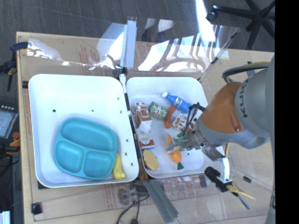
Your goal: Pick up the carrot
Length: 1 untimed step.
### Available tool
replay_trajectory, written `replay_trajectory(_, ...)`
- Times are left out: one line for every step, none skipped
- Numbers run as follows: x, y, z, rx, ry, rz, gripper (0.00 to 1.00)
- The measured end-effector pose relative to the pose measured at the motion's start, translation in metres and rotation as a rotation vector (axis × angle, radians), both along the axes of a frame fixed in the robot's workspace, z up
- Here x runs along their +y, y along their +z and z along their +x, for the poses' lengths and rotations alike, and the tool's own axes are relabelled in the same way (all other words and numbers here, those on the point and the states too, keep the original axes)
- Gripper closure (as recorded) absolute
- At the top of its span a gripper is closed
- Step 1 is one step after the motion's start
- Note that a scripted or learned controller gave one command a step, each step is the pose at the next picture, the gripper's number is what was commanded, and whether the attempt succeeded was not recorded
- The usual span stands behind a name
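Observation:
The carrot (175, 156) is a small orange piece with a green tip, lying near the front of the right bin (161, 84). My gripper (179, 143) reaches in from the right and hangs low, just above and behind the carrot. The grey wrist and the orange band rise behind it. A small orange sliver (169, 138) shows at the gripper's left side; I cannot tell whether it is part of the carrot or something else.
The right bin also holds a blue bottle (178, 101), a green can (159, 111), a red sausage (169, 117), small cartons (145, 140) and a round bread piece (150, 160). In the left bin (42, 85) lie a blue divided plate (86, 148) and a yellow banana (118, 167).

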State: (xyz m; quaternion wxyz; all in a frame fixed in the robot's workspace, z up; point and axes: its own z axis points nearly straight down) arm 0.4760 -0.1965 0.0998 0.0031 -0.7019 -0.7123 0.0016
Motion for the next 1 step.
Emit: replay_trajectory(0.0756, 0.1168, 0.0008, -0.003, 0.012, -0.001, 1.00)
